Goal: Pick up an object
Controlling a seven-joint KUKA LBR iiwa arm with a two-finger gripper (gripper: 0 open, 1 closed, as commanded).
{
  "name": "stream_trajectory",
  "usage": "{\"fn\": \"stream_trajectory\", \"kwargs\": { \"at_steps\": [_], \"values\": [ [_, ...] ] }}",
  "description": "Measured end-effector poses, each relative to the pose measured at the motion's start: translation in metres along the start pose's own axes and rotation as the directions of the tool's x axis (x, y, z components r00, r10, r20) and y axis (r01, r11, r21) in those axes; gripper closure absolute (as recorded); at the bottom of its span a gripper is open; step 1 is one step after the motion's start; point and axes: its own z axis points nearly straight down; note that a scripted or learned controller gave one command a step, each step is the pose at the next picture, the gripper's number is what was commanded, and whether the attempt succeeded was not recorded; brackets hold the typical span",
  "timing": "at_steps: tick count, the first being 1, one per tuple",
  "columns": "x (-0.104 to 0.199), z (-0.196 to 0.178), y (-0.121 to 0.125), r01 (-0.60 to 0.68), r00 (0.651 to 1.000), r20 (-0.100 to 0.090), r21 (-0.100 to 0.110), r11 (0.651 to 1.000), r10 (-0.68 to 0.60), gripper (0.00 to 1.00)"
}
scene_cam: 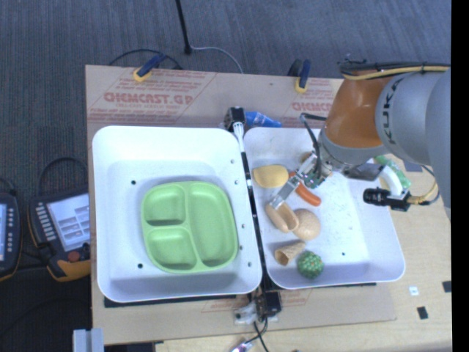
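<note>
Listing the right bin [381, 259] for you, operator: it carries a handful of small play-food pieces, any of which could serve as the object to pick up.

Item one: yellow piece [270, 175], rounded and smooth, lying near the bin's left wall. Likely light hollow plastic, stiff, and slippery on its curve; take it across its narrow width.

Item two: orange piece [309, 195], slim like a small carrot, just beside the hand. Light and rigid by the look of it; pinch it across the middle of its shaft, since it may roll.

Item three: tan pieces [293, 221], a scoop-like shell touching a rounded lump, mid-bin. Crowded together, so you risk nudging one while closing on the other.

Item four: small tan cone [288, 252], toward the near wall. Tapered, so grip near its wider end or it may squirt out.

Item five: green ball [310, 265], knobbly, just beside the cone. The texture should give better purchase than the smooth pieces; close across its middle.

The hand [292, 189] sits low over the bin between the yellow and orange pieces, a silver finger slanting down-left. You cannot tell from this angle whether it is released or clenched, and nothing visibly sits in it.

The left bin [110, 196] carries a green divided tray [189, 226]. Both bins rest on the bench [366, 321].
</note>
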Motion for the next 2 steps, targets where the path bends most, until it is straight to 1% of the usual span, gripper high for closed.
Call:
{"fn": "stream_trajectory", "kwargs": {
  "at_steps": [1, 2],
  "values": [
    [0.02, 0.004, -0.016, -0.488, 0.873, 0.005, -0.006, 0.873, 0.489, 0.0],
    [0.018, -0.007, -0.017, -0.491, 0.871, 0.01, -0.008, 0.871, 0.491, 1.0]
  ]
}}
